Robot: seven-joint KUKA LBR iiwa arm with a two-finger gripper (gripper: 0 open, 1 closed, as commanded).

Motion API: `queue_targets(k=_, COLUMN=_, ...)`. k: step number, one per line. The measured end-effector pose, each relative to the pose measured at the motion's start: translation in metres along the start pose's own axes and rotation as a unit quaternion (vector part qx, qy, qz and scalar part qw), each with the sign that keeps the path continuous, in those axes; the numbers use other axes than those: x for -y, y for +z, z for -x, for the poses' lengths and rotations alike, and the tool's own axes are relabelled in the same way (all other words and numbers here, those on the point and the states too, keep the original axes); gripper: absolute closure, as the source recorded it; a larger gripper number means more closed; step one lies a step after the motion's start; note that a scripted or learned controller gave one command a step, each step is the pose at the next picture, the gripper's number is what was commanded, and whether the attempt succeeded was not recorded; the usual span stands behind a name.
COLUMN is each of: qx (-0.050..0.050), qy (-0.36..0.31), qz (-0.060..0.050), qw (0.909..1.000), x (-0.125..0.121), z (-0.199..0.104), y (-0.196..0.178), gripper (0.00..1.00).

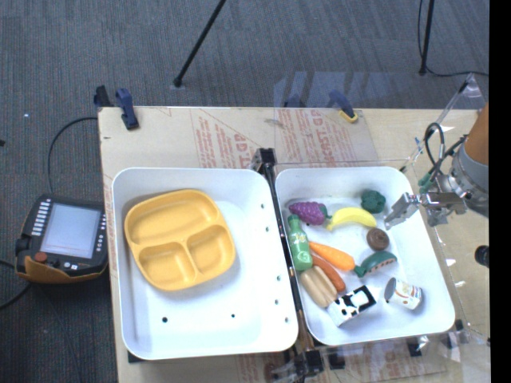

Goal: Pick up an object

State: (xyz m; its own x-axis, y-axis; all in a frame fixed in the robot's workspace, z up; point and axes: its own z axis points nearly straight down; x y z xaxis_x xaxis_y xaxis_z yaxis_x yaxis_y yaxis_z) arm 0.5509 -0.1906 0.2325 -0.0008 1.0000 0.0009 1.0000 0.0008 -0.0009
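The right bin (437,254) holds several toy foods: purple grapes (307,211), a banana (354,217), a green broccoli (372,200), a brown round piece (378,238), a green bottle (299,244), a carrot (331,254), a hot dog (319,284), a dark green piece (375,263), a black-and-white carton (354,304) and a small can (406,294). My gripper (420,211) hangs over the bin's right rim, right of the broccoli and above the brown piece. Its fingers are spread open with nothing between them.
The left bin (144,325) holds a yellow divided plate (180,239). A teach pendant (60,242) lies on the floor at the left. Clamps (124,106) grip the bench's far edge, and tripod legs (204,30) stand behind it.
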Motion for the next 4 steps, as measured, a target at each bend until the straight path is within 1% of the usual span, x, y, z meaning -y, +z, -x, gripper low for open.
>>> queue_targets(k=1, qx=-0.002, qy=-0.002, qz=-0.002, qw=1.0000, x=0.042, z=-0.041, y=0.147, gripper=0.00)
queue_targets(k=2, qx=-0.001, qy=0.123, qz=-0.002, qw=0.9924, x=0.013, z=-0.079, y=0.146, gripper=0.00)
queue_targets(k=3, qx=0.000, qy=0.242, qz=-0.002, qw=0.9703, x=-0.034, z=-0.104, y=0.146, gripper=0.00)
queue_targets(k=4, qx=0.000, qy=0.238, qz=-0.006, qw=0.9712, x=-0.033, z=-0.105, y=0.137, gripper=1.00)
